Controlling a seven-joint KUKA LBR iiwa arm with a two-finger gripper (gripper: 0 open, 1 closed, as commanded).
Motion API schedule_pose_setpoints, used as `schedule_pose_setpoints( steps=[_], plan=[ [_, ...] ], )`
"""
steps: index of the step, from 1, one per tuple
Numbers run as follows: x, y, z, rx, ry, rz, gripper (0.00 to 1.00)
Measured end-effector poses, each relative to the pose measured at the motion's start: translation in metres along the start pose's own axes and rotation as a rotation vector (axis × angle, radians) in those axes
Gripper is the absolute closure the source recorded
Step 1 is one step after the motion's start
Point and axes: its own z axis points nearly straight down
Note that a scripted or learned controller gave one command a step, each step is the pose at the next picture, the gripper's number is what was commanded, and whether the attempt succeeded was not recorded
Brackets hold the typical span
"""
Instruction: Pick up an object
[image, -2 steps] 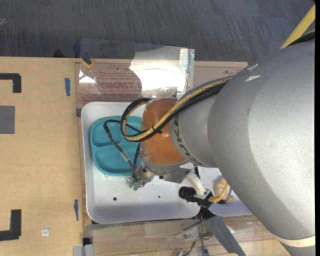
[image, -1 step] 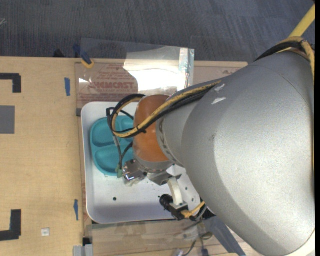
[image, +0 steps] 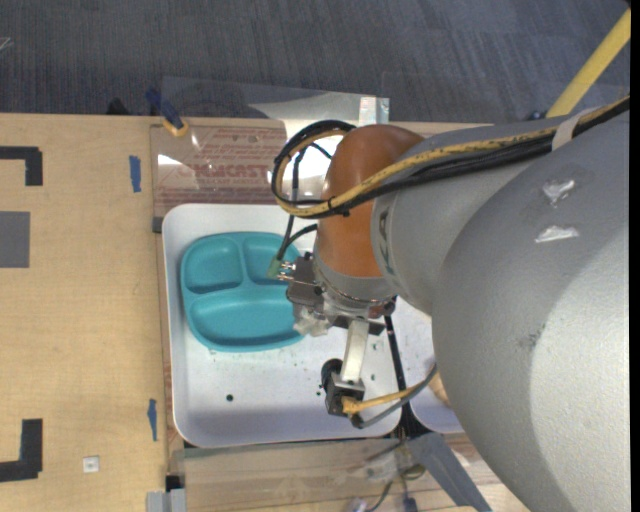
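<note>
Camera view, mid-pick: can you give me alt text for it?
A grey arm with an orange band reaches in from the right, its wrist over the right edge of a teal divided tray lying in a white bin. The tray has three compartments and lies open side up.

This looks like a robotics lab, not a home or a shop. A heavy grey industrial arm (image: 520, 300) with an orange band (image: 350, 210) leans over a shallow white bin (image: 170, 330) that sits on a plain brown counter (image: 80, 300). Left of the bin, short strips of blue tape (image: 134, 172) and black corner marks (image: 28, 165) are stuck flat on the counter. Beyond the bin's far side runs grey, office-style carpet (image: 300, 50).
</note>
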Motion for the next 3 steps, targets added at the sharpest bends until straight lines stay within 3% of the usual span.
schedule_pose_setpoints(
  steps=[1, 2, 3],
  plan=[
    [0.046, -0.036, 0.082, 0.009, -0.006, 0.230, 1.00],
    [0.055, 0.015, 0.008, 0.001, -0.001, 0.557, 1.00],
    [0.054, -0.003, 0.010, 0.002, -0.003, 1.097, 1.00]
  ],
)
